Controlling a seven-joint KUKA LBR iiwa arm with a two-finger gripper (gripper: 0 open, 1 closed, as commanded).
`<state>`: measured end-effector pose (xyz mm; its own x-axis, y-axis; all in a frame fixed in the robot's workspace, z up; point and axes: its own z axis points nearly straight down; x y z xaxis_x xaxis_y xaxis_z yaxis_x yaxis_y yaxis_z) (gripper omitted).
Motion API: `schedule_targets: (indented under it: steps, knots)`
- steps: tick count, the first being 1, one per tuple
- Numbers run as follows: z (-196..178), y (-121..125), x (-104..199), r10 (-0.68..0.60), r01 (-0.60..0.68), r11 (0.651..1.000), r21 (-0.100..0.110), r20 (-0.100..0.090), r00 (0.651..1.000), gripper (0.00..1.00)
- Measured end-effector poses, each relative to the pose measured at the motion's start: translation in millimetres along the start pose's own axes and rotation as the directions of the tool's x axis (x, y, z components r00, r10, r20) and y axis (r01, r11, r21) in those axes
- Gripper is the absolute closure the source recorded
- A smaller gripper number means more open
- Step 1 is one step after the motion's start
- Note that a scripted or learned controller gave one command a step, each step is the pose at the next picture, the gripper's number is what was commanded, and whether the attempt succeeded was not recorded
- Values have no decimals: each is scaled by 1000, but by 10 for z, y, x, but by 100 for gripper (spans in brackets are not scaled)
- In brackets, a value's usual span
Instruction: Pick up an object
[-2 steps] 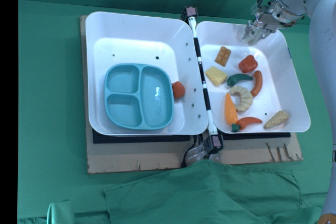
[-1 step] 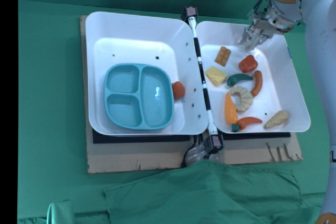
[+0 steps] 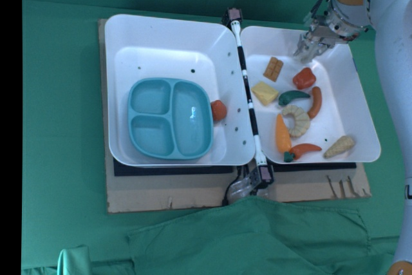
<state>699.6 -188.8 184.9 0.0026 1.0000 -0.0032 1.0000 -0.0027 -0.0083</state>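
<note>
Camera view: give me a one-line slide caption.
Gripper above right bin's far edge; toy foods below, teal plate in left bin.

The gripper [image 3: 310, 48] is hovering over the right bin [image 3: 360, 106], above scattered toy foods. A blue plate [image 3: 170, 118] is lying in the left bin [image 3: 167, 35].

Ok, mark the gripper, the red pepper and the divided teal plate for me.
gripper [image 3: 309, 51]: camera view, midway between its fingertips, over the right bin's far edge.
red pepper [image 3: 304, 78]: camera view, middle of its body.
divided teal plate [image 3: 170, 156]: camera view, its near rim.
</note>
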Motion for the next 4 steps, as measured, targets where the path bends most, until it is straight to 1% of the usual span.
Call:
schedule_targets:
  steps: [1, 3, 4]
  knots:
    - [-131, 5, -13, 3, -3, 1000, -2, 3, 1000, 100]
    - [-424, 36, -30, 7, -7, 1000, -18, 9, 1000, 100]
    - [-383, -188, 308, -1, 1, 1000, -10, -1, 1000, 100]
